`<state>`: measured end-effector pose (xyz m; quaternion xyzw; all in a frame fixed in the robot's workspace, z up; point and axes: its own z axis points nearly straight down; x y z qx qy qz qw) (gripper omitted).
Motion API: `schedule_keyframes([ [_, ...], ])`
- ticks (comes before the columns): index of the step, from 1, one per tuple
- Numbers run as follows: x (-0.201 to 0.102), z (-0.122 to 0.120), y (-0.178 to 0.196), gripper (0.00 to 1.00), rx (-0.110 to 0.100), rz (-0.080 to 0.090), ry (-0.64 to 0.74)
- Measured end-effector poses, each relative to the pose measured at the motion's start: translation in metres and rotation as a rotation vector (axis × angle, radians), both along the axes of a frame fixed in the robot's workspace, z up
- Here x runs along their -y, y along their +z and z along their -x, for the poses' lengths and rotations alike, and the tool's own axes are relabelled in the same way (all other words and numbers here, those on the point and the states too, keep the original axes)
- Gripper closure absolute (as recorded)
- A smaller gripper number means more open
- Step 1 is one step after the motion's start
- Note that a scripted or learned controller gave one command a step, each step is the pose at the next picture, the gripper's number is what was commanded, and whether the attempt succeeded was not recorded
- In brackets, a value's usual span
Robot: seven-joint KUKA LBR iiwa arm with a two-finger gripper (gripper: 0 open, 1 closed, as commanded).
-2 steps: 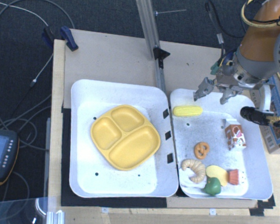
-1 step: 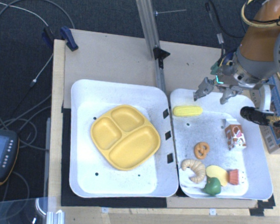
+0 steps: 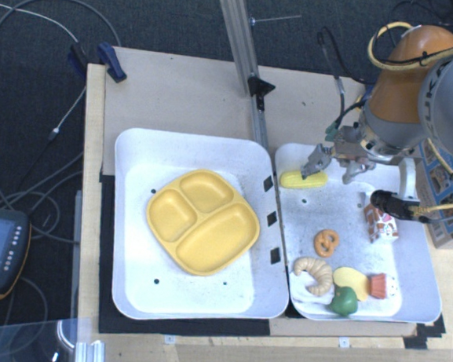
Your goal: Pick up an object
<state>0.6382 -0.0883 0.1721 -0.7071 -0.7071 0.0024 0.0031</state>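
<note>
One tray (image 3: 203, 221); one pretzel (image 3: 326, 242) — one croissant (image 3: 315, 274).

A pale wooden bench (image 3: 180, 85) carries two shallow white bins side by side, the left bin (image 3: 128, 223) and the right bin (image 3: 420, 268), their inner rims touching near the bench's middle. Both sit toward the front edge on a black mat (image 3: 105, 304) that shows along the left bin's left side and front. A blue clamp (image 3: 111, 61) grips the bench's far left corner, and a grey metal post (image 3: 246, 48) rises from the bench just behind the bins' meeting rims.
</note>
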Motion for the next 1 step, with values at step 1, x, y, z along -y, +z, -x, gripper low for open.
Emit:
schedule_keyframes([
  [1,0.0087,-0.0028,-0.0558,0.00,-0.001,0.000,-0.001],
])
